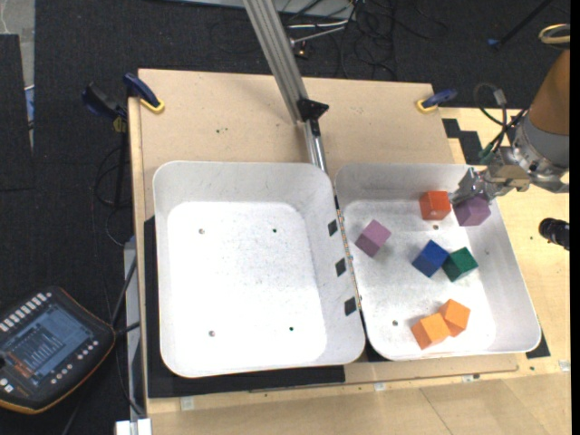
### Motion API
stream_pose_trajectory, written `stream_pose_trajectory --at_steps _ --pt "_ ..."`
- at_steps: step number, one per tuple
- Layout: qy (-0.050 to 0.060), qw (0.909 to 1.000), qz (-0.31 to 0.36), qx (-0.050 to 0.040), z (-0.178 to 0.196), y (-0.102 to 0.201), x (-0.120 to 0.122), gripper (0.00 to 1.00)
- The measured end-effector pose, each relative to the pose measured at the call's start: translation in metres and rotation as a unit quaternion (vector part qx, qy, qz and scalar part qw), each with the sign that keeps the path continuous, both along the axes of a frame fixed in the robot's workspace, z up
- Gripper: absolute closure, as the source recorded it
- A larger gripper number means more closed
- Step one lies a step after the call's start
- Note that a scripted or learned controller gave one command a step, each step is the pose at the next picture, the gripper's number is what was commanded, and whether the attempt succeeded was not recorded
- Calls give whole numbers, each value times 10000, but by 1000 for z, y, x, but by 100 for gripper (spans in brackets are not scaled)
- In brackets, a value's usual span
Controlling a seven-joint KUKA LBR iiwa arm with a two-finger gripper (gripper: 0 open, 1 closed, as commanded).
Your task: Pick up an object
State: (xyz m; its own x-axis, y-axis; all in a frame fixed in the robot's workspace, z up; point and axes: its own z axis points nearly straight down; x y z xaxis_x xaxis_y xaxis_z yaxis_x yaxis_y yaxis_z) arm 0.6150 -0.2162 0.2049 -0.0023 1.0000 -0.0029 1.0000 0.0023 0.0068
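My gripper [475,198] reaches in over the right bin [507,315] near its far right wall. A purple block [472,212] sits between the fingertips, and the gripper is shut on it. Just left of it, close beside it, lies a red-orange block [435,205]. Further into the bin are a second purple block [372,236], a blue block [430,258] touching a green block [461,263], and two orange blocks [430,330] [456,315] side by side near the front.
The left bin [181,198] adjoins the right one along a shared middle rim. A slanted metal pole [281,57] crosses the bench's back. Clamps [143,91] [435,101] sit at the back corners. A teach pendant [45,343] lies at the lower left.
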Motion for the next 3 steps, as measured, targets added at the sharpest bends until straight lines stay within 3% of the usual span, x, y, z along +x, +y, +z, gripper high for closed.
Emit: stream_pose_trajectory --at_steps 1,3 --pt "34 10000 22 21 6 43 -6 100" --pt "41 10000 36 28 8 170 -22 100"
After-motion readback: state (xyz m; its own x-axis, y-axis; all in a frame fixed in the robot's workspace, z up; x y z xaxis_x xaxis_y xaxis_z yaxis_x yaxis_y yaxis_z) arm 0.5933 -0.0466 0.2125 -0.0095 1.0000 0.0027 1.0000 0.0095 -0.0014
